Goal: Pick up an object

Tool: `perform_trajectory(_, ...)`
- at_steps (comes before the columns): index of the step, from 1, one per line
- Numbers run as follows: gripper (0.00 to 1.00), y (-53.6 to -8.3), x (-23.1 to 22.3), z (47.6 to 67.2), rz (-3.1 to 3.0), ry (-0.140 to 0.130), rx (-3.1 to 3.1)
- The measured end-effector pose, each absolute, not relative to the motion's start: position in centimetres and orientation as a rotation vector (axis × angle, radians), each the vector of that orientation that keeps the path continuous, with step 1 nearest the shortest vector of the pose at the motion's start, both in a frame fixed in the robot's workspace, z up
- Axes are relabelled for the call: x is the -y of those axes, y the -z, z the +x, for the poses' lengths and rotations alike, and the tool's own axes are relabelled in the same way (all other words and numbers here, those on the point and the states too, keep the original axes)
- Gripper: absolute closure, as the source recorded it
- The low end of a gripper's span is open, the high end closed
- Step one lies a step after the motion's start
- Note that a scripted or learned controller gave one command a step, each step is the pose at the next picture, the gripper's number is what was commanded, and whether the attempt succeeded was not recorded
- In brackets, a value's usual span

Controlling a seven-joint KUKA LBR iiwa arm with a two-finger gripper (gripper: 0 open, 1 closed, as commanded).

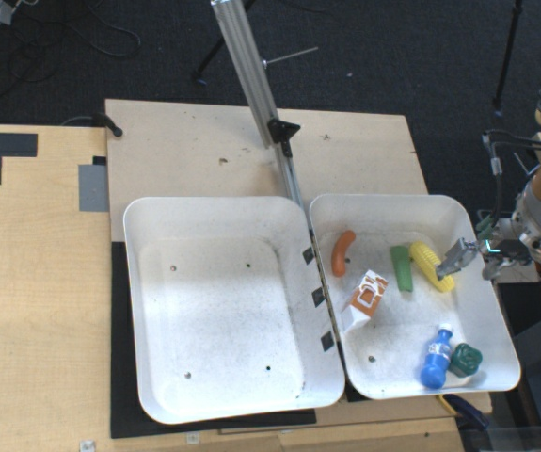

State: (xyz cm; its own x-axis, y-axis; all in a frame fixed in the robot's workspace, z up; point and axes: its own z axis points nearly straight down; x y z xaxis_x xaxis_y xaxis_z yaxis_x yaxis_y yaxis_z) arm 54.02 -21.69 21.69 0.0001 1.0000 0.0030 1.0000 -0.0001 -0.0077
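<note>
1. Two white bins sit side by side: left bin [157, 217], right bin [439, 201].
2. In the right bin, an orange sausage [342, 252] lies near the divider, with a white-and-orange carton [365, 298] just below it.
3. A green block [402, 267] and yellow corn [431, 265] lie side by side.
4. A blue bottle [436, 358] touches a dark green lump [466, 360] at the near corner.
5. The gripper [468, 257] hovers at the right rim, one finger over the corn's end.
</note>
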Motion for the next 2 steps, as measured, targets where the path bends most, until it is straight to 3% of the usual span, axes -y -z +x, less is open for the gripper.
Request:
perform_trajectory(1, 0.0, -21.9, 21.7, 54.1, -2.219, -0.001, 2.22)
perform_trajectory(2, 0.0, -17.6, 21.9, 54.1, -2.217, -0.005, 2.216)
